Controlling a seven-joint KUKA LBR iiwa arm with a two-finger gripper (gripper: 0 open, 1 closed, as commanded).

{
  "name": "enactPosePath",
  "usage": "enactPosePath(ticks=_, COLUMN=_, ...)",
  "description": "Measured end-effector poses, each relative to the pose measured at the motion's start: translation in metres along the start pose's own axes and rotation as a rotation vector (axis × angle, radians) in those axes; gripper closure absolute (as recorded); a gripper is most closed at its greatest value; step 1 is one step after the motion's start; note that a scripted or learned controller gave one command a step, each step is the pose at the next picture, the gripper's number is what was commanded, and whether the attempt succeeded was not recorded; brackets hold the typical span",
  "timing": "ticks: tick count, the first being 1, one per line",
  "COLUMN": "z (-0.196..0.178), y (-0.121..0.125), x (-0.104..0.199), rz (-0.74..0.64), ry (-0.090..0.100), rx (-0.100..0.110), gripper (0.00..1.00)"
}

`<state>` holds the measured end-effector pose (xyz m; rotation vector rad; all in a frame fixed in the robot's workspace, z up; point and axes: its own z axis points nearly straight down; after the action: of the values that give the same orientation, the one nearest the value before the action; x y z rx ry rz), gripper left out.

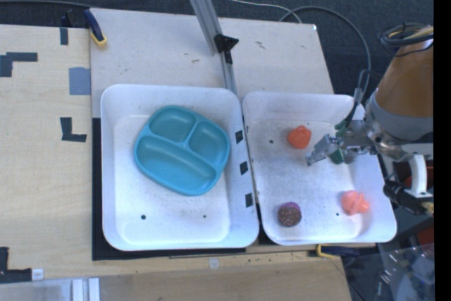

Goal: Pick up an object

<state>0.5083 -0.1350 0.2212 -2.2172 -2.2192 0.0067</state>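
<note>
The left bin (116,151) holds a blue divided plate (182,149), long axis slanting. The right bin (317,108) holds an orange ball (299,137), purple ball (289,213) and pink lump (355,203); the claw (318,154), spread and holding nothing, hovers just beside the orange ball.

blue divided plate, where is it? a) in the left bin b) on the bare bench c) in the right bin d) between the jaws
a: the blue divided plate lies flat inside the left bin, while the right bin holds three small objects.
</note>
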Motion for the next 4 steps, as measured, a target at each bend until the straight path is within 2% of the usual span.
enactPosePath(ticks=2, z=0.102, y=0.004, x=0.020, rz=0.000, ry=0.002, rx=0.002, gripper=0.00)
enactPosePath(ticks=3, z=0.089, y=0.005, x=0.020, rz=-0.002, ry=0.002, rx=-0.001, gripper=1.00)
enactPosePath(ticks=4, z=0.036, y=-0.004, x=0.022, rz=-0.001, ry=-0.001, rx=-0.009, gripper=1.00)
